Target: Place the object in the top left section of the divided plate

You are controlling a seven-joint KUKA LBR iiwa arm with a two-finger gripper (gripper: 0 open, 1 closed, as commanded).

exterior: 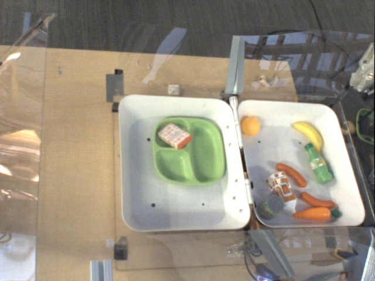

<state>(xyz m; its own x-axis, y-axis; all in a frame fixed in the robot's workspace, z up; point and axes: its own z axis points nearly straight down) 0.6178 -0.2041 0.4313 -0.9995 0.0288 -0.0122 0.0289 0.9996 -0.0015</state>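
On the left bin (pixel 140 209) sits the green divided plate (pixel 206 167), and a small red-and-white patterned box (pixel 174 136) lies tilted in its section at about ten o'clock from the plate's centre, which reads as the top left compartment. Judging from that, the placing step looks done, and what remains would be for the arm to draw clear, or to check that the box rests fully inside the ridge and not across it. At the frame's three o'clock edge, high up, a pale piece of hardware (pixel 364 74) pokes in; it may be part of the arm, but I cannot tell, and so I cannot tell the gripper's state either. Across in the right bin (pixel 345 157) lie an orange ball (pixel 250 126), a banana (pixel 310 136), a green bottle (pixel 317 164), two sausages (pixel 291 175), a carrot (pixel 314 214) and a small carton (pixel 281 187). Beside the carton, at its seven o'clock, a dark greyish round thing (pixel 271 206) is too dim to name. Clear panels and glare blur the bench's far edges.
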